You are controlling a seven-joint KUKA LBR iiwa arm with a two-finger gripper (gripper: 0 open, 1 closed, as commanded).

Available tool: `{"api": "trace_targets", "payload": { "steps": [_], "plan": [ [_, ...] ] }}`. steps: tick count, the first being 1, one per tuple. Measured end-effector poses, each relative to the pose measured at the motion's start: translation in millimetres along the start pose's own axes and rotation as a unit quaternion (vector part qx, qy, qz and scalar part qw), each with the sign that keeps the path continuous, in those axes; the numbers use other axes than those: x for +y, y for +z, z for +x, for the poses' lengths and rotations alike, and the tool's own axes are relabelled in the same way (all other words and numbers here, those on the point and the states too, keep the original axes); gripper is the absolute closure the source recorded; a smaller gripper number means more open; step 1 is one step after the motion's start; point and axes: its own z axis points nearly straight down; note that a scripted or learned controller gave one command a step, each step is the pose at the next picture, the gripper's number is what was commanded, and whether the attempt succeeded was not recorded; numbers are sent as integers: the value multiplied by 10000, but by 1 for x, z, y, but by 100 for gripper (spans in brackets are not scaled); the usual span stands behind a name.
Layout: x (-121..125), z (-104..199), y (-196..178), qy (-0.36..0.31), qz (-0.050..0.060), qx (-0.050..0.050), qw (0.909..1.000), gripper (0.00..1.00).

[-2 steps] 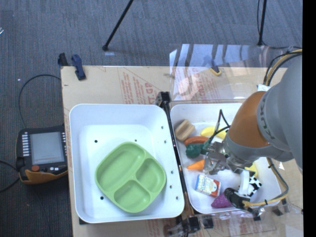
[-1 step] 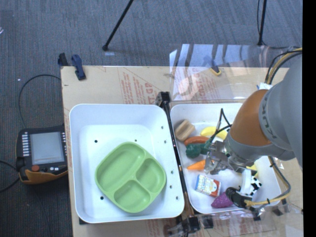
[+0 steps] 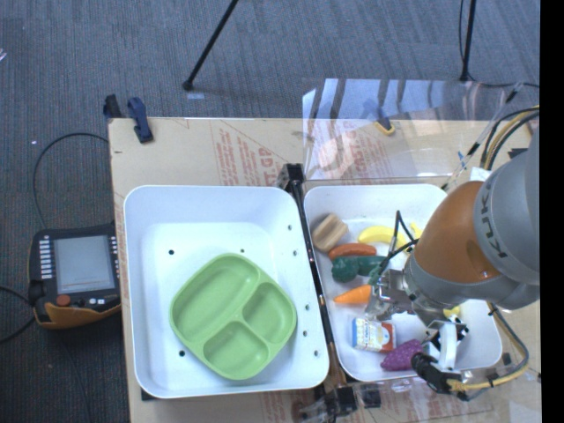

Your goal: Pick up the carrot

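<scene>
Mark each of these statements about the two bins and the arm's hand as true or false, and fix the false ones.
1. The light green three-compartment plastic plate lies in the left white bin. True.
2. The small orange toy carrot lies on that plate. False: it lies in the right white bin, beside the hand.
3. The yellow banana-shaped toy is in the right bin. True.
4. The purple bunch of toy grapes sits at the far edge of the right bin. False: it sits near the front edge, beside the small white carton.
5. The carrot is lifted clear of the bin. False: it lies on the bin floor.
</scene>
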Motion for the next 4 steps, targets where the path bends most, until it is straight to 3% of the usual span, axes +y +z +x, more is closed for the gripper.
{"api": "trace_targets", "payload": {
  "steps": [1, 2, 3, 4],
  "plan": [
    [27, 17, 8, 1988, 109, -48, 9800, 100],
    [-15, 4, 6, 3522, 75, -47, 9359, 100],
    [-3, 9, -1, 3499, -89, 38, 9367, 0],
    [55, 13, 8, 4849, 93, -75, 8745, 0]
  ]
}}
